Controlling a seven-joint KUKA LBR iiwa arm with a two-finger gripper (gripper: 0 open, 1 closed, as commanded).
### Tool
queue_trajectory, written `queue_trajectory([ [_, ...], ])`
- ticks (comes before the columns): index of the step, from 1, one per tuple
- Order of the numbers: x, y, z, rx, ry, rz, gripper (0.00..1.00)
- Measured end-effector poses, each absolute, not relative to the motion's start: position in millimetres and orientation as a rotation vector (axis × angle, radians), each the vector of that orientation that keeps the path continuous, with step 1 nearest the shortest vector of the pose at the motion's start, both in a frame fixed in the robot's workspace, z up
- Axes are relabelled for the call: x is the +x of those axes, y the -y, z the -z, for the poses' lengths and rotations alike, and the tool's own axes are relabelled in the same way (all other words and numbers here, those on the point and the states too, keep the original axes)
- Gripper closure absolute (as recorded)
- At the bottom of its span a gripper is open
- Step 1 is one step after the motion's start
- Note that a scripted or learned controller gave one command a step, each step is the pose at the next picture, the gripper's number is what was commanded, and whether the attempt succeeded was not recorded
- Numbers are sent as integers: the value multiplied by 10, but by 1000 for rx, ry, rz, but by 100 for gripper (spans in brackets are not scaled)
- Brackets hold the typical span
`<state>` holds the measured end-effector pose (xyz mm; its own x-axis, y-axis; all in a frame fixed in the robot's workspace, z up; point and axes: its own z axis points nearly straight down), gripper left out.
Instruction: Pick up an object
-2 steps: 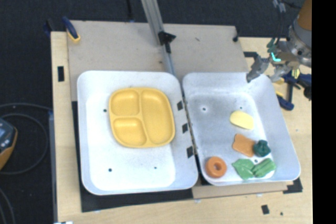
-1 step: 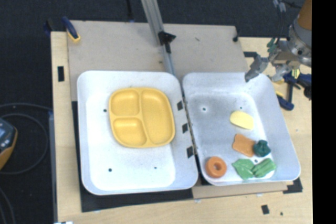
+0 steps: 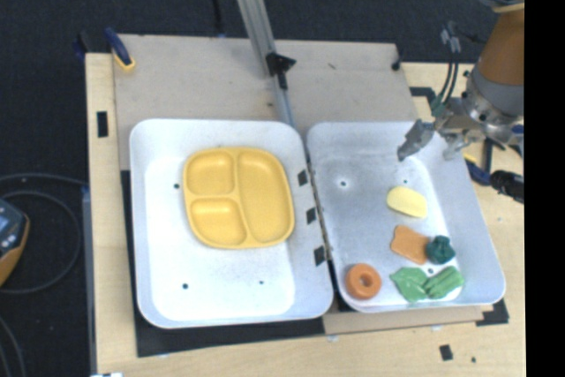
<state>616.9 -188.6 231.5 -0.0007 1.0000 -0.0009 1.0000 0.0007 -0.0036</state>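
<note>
Gripper [image 3: 434, 139] hovers over right bin [image 3: 353, 156] w/ fingers spread, apparently empty; pale yellow piece [image 3: 407, 202] lies just below, apart.

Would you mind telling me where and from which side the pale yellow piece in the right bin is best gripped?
Probably across its short width, coming straight down. The pale yellow piece is a low, rounded oval lying flat in the right bin, apart from the orange block, with bare floor on both long sides. The hand hangs up-right of it.

Even, bright overhead light; the white bins [image 3: 221, 296] look slightly washed out; soft, faint shadows beneath them; overall mild blur.
</note>
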Motion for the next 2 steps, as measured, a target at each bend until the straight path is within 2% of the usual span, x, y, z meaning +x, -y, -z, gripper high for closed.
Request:
queue_trajectory([
  [2,6111,1849,-1272,-2221,2220,-4,0],
])
